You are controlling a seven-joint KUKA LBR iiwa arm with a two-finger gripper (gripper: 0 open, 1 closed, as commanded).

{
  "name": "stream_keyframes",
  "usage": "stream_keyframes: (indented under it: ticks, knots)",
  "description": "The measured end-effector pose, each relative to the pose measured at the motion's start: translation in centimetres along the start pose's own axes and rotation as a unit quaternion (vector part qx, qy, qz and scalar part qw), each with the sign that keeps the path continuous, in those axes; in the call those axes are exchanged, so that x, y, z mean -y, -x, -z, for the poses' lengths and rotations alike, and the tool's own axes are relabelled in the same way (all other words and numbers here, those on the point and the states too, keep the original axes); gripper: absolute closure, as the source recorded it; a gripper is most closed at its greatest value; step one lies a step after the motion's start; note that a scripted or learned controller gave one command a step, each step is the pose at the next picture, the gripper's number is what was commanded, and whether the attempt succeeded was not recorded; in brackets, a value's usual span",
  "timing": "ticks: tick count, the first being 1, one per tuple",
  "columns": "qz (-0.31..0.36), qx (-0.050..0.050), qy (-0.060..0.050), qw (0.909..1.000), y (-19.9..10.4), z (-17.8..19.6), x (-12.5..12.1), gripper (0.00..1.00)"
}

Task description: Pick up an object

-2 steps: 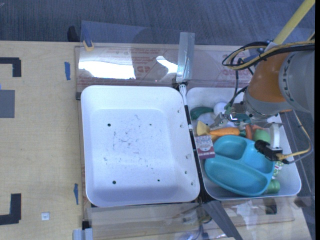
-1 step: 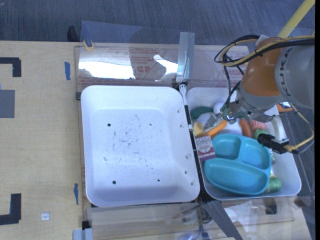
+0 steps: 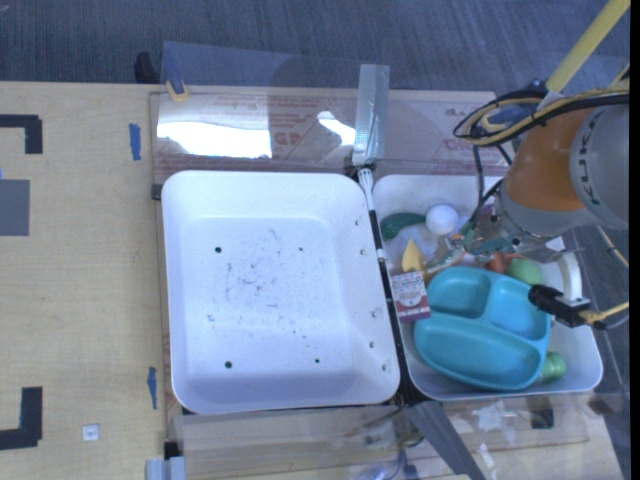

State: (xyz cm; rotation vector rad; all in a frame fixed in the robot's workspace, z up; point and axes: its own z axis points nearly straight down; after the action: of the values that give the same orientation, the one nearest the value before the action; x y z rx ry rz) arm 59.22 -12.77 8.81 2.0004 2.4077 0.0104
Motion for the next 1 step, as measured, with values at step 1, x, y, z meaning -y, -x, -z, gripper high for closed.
stream_keyframes:
  ticks: [1]
  knots:
    - [-0.018,0.0,-0.002,0.9998,-0.74,-0.31,-4.5,0.0]
